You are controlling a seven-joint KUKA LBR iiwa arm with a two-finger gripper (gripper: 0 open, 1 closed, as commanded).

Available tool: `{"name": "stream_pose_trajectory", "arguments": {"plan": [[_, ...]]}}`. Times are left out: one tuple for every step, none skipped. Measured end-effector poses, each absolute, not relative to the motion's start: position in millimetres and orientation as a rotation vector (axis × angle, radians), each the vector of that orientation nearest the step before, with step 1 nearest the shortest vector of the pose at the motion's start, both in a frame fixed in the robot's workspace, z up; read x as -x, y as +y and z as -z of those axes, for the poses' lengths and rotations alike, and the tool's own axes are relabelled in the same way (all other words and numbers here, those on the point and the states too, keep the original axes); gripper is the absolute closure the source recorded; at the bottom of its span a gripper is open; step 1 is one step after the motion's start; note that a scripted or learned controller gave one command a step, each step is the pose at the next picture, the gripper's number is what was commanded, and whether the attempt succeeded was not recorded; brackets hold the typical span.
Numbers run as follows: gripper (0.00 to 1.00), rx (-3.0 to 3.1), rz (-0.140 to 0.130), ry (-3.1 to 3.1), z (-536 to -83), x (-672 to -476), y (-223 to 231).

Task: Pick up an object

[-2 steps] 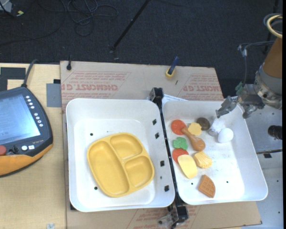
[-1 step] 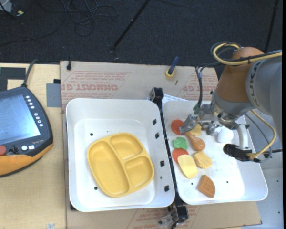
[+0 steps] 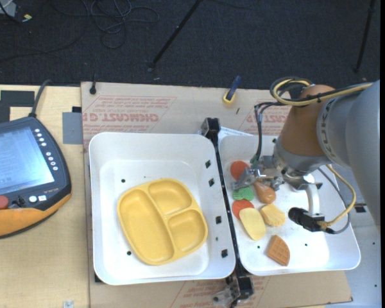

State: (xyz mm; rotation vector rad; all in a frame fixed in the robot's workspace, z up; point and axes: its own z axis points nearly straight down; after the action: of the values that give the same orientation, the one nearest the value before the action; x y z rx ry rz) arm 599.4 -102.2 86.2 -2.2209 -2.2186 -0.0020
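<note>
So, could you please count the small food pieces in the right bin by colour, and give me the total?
Red: 2, one near the bin's top, one lower down.
Green: 1, between the two red pieces.
Yellow: 2, a long piece and a smaller one beside it.
Orange-brown: 2, one by the gripper, one near the bin's front.
Total: 7

Bins (image 3: 109, 172): smooth white plastic, slight sheen. Tray (image 3: 162, 220): yellow plastic, glossy. Toy foods (image 3: 251, 223): matt plastic-looking, wedge (image 3: 278, 250) w/ ridged surface. Bench (image 3: 25, 262): light wood. Sheet (image 3: 125, 111) under bins: matt cardboard, printed. Arm (image 3: 346, 127): smooth grey metal w/ orange band.
</note>
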Motion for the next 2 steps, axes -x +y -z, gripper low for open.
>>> {"name": "stream_pose_trajectory", "arguments": {"plan": [[0.00, 2.213, 0.009, -2.230, -193.9, -573.3, -23.7], [1.00, 2.217, -0.006, -2.218, -196.8, -572.3, -28.8]]}}
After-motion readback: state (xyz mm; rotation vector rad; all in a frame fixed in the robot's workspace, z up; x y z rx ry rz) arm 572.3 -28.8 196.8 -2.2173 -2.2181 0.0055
